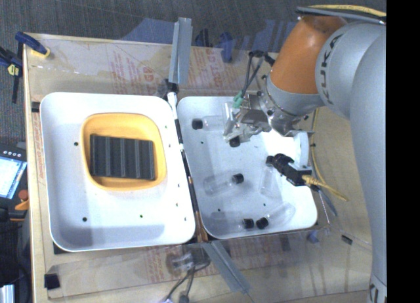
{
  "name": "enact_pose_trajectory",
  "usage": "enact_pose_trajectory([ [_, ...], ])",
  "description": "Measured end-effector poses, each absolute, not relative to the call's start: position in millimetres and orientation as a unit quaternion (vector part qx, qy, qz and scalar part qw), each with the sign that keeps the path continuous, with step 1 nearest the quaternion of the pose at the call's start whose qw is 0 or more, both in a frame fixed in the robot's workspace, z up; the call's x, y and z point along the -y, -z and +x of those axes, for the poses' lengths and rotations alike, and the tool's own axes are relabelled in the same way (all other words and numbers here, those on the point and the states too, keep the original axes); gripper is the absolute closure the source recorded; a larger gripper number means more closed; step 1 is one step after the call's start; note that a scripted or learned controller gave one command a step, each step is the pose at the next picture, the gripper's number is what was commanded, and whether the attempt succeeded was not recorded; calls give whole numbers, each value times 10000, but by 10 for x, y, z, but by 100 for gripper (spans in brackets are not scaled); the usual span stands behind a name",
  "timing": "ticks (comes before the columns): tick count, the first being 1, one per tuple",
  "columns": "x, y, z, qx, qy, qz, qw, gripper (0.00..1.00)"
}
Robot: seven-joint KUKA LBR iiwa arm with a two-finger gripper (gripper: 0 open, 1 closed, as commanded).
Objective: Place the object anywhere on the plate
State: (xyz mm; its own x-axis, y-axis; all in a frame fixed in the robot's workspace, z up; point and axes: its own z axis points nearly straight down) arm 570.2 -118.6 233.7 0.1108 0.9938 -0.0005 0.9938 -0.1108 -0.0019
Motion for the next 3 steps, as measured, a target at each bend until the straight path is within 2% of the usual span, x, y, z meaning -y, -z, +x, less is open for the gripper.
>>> enact_pose_trajectory([
  [1,562,-2232,5950,6801,-13,-7331,6,100],
  [2,15,-2294,6106,7413,-3,-6712,0,100],
  [3,17,-2295,6106,7411,-3,-6713,-1,0],
])
